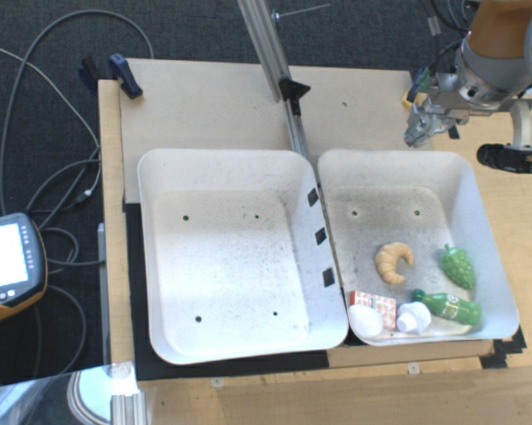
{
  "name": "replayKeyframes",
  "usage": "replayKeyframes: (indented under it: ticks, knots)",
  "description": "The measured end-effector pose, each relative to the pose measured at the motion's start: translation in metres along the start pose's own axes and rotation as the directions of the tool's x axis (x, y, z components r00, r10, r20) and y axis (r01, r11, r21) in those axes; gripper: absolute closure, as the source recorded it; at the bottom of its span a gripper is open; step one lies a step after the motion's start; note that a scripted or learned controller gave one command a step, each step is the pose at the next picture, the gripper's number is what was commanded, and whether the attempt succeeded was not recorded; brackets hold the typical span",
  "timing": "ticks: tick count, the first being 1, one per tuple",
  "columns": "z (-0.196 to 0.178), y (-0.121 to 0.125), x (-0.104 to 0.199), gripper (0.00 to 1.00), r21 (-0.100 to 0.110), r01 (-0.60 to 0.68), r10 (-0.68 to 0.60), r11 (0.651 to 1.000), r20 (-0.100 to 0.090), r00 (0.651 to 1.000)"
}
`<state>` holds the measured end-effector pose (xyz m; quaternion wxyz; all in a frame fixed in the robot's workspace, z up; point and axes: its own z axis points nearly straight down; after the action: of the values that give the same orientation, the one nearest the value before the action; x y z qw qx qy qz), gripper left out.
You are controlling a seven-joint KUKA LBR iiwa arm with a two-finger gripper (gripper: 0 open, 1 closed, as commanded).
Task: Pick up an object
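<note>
We judge this to be the very start of the pick: our claw (420, 134) hangs above the tabletop (212, 104) just beyond the far rim of the right bin (478, 193), carrying nothing, and we cannot tell whether it is apart or together because it is small and blurred from this angle. Everything worth picking lies in the right bin, crowded toward its near end: a croissant (395, 261) stands by itself near the middle, a green bunch of grapes (458, 266) sits against the right wall, and along the near rim a green bottle (448, 306) lies on its side next to a white cup (366, 320) and a small red-and-white carton (374, 302). All of these are well apart from the claw, nearer the camera. The left bin (230, 255) has no candidates. The next move, as we see it, calls for travelling in over the rim and lowering onto one item; the croissant looks easiest, since nothing touches it.
</note>
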<state>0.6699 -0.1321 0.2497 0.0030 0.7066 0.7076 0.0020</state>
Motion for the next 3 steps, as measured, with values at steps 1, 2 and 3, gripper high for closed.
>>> replayKeyframes:
  ticks: [1,2,3]
  knots:
    - [0.012,-0.026,0.046,1.00,0.012,0.003,-0.003,1.000,-0.004,1.000]
    - [0.017,-0.046,0.101,1.00,0.012,0.004,-0.004,1.000,-0.005,1.000]
    - [0.026,-0.077,0.149,1.00,0.013,0.004,-0.004,1.000,-0.005,1.000]
